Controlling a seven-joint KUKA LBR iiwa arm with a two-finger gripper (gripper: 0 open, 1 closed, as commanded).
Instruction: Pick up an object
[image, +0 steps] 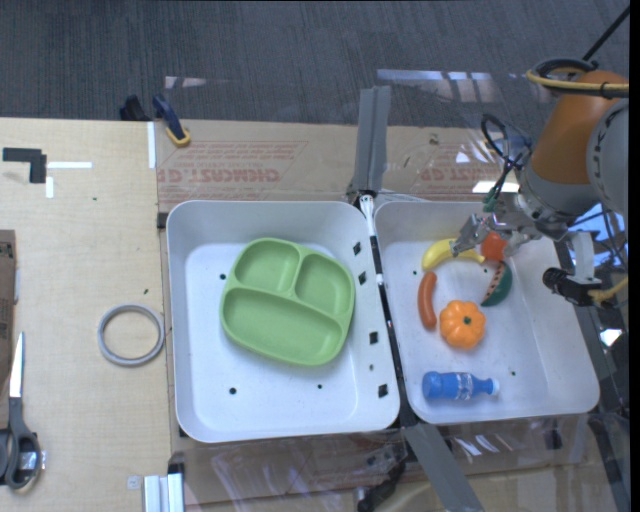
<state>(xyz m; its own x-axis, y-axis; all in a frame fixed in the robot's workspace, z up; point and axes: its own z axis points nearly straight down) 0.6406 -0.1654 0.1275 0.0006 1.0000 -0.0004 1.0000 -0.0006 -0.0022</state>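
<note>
My gripper (479, 242) hangs low over the right bin (560, 375), above and slightly right of the toy pumpkin (462, 324) as the camera sees it. Whether it is spread or closed I cannot tell; the metal tip blurs into what lies beneath it, and nothing shows clearly as held.

Right at the tip are two things. A yellow banana (440, 254) curves away up and to the left of the pumpkin, its nearer end touching or just under my gripper. A small red-orange piece (494, 246) sits just on the gripper's other side, too small to name. Below that piece, up and right of the pumpkin, lies a dark green wedge (499, 285) with a pale edge. An orange-red sausage (428, 298) stands on end in the picture just left of the pumpkin, close but apart. A blue bottle (457, 386) lies on its side below the pumpkin, cap pointing right.

My wrist's orange band (572, 135) rises well up and right of the pumpkin, cables looping around it.

Left of the pumpkin, across the shared rim, the left bin (200, 400) holds a green divided plate (290, 300). Both bins rest on cardboard (260, 165) over a pale wooden bench (80, 250). Far left of the pumpkin lie a roll of tape (130, 333) and scissors (15, 445) — a blue-and-yellow clamp (172, 122) sits at the bench's far edge, dark carpet (250, 50) beyond.
</note>
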